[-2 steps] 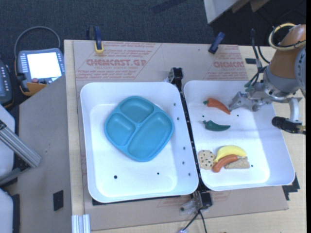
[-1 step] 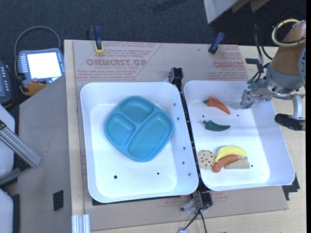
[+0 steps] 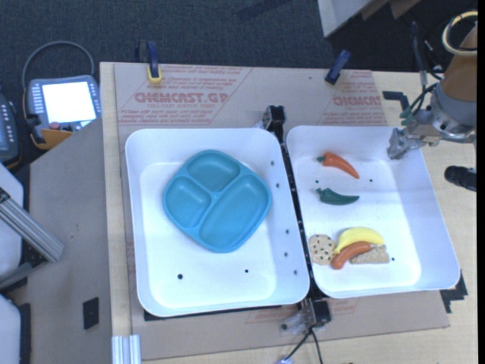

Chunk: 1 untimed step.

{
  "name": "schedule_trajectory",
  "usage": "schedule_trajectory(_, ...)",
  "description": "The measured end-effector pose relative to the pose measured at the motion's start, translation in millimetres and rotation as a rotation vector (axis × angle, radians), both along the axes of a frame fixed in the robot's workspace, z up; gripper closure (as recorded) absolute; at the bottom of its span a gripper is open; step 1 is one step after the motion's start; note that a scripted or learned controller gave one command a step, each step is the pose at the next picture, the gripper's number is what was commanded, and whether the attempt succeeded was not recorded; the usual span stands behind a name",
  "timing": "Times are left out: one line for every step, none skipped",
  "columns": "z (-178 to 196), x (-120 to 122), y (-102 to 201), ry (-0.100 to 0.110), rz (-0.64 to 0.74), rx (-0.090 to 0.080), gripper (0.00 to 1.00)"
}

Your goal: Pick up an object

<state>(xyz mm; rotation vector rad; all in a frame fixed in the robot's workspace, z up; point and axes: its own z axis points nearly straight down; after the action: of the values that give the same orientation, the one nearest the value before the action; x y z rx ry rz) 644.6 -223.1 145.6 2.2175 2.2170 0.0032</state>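
A: Where's the gripper?
B: Far right corner of the right bin. Can't tell the jaw state.
A: Nearest pick?
B: Orange pepper, just left and slightly nearer. Long axis slants far-left to near-right. Green pepper beyond it.

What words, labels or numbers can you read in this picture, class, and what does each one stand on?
"CHEMCAST GP": red print on the brown protective sheet behind the left bin.
The same red print repeats on the sheet behind the right bin at, partly cut off and too blurred to read fully.
Smaller red lines around both prints: too small to read.
The lit screen of the handheld pendant: washed out, nothing legible.
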Motion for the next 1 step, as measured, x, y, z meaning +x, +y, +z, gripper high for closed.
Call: schedule_trajectory(50.3,2.6,9.7,0.0,0.002,0.0,1.0)
